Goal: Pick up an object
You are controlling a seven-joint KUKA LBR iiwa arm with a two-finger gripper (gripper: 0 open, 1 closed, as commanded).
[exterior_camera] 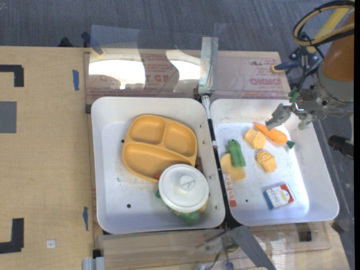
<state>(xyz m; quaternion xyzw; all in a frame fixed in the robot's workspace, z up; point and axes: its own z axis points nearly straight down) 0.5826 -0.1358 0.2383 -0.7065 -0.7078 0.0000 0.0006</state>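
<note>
Right white bin (320, 198), toy carrot (270, 134) just below the gripper (292, 115), its fingers spread wide, holding nothing.

Right bin (320, 167) has a toy carrot (271, 134) lying slanted up at 12 o'clock, two yellowish crinkly chunks (255, 139) and (266, 161) near the middle, a green pickle-looking piece (235, 153) over a pale yellow slice (232, 168) at 9, and a small red-and-blue carton (278, 196) flat at 5.
</note>
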